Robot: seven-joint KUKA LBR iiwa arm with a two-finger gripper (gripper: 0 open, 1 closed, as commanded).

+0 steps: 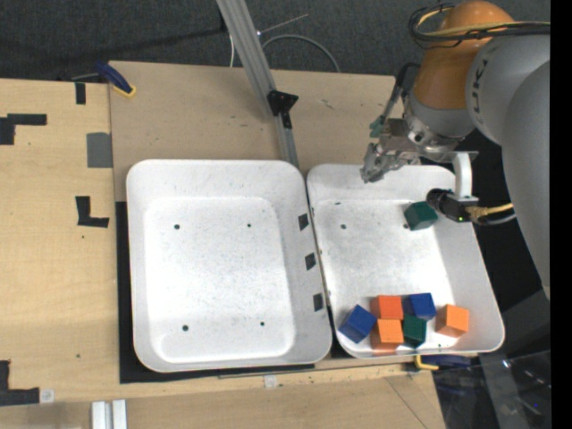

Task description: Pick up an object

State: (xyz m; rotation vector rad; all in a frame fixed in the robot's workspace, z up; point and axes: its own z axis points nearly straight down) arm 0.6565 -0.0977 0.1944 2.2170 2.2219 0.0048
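We find the gripper (374, 170) over the far edge of the right bin (357, 239); whether its jaws are spread or pressed together, we cannot tell. A lone dark green block (419, 214) lies tilted by the bin's right wall, apart from the rest. Along the near edge cluster a blue block (357, 323), two orange blocks (389, 320), a blue cube (420, 306), a green block (414, 329) and an orange cube (454, 319), packed touching; the left bin (214, 257) sits beside.

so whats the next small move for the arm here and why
Probably shift the gripper toward the lone dark green block and lower over it. The gripper sits above the far edge of the right bin with nothing seen between its fingers, and that block lies apart, unlike the blue, orange and green blocks crowded at the near edge.
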